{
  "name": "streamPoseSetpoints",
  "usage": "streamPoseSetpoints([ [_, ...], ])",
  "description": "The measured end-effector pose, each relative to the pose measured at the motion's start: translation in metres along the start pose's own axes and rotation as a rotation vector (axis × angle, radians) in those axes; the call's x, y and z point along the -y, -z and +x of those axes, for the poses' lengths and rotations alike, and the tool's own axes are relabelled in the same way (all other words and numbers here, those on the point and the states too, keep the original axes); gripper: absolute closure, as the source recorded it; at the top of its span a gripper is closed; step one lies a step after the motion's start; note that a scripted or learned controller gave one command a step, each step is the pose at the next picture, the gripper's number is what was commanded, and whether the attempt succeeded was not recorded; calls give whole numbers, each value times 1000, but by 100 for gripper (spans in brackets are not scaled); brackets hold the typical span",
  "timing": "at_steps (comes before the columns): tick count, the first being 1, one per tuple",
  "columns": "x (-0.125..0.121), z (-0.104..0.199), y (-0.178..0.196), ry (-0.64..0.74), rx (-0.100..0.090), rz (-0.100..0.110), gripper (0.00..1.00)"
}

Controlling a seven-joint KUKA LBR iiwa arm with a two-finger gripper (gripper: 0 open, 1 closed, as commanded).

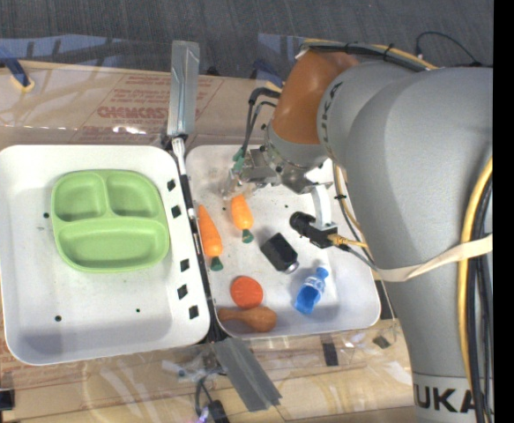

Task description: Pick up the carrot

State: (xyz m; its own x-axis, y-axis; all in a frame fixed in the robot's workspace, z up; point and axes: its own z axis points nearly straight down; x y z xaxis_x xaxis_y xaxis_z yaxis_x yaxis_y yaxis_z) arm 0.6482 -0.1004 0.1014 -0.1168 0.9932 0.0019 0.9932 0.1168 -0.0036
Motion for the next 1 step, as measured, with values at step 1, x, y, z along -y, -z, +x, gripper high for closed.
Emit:
streamPoseSetpoints([
  [1, -16, 61, 144, 78, 2, -7, 100],
])
